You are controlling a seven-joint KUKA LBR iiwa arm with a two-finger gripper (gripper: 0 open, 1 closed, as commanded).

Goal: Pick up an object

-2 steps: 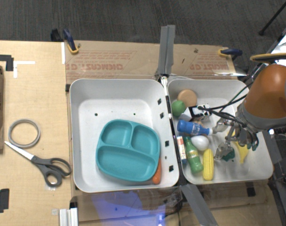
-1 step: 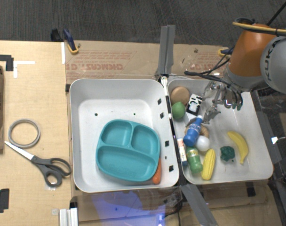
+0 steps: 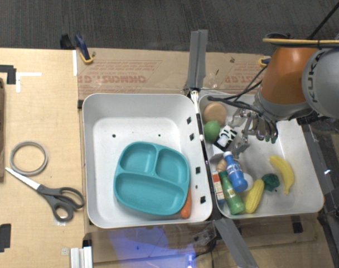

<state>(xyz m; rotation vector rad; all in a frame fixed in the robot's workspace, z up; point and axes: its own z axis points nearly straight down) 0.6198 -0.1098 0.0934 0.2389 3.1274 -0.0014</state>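
The bench (image 3: pixel 41 99) bears two bins (image 3: pixel 136 108), scissors (image 3: pixel 49 193), perhaps a tape ring (image 3: pixel 28 157).

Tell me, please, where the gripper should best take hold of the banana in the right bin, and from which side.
Probably across the middle of the banana, from above. It lies flat and curved on the bin floor, with free space along both long sides.

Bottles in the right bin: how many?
2. A blue plastic bottle with a white cap lies near the bin's left wall, and a green bottle with a red label sits just below it by the front-left corner. Others may be hidden under the arm.
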